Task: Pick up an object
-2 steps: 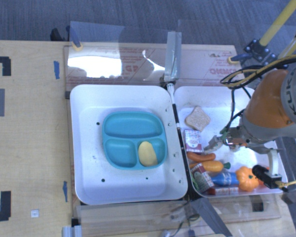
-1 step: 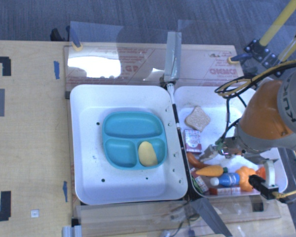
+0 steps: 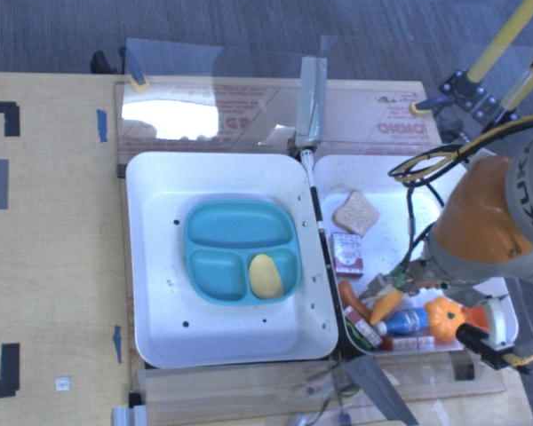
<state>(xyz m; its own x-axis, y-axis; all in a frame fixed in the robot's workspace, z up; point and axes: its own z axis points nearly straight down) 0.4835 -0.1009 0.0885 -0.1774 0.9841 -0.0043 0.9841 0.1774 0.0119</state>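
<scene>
- Camera view: the gripper [image 3: 400, 282] is seen low in the right bin [image 3: 400, 180], above a heap of objects; its state cannot be told.
- An orange carrot-like piece [image 3: 384, 306] lies just beneath it.
- A straight descent onto one item is advised, neighbours being avoided.
</scene>
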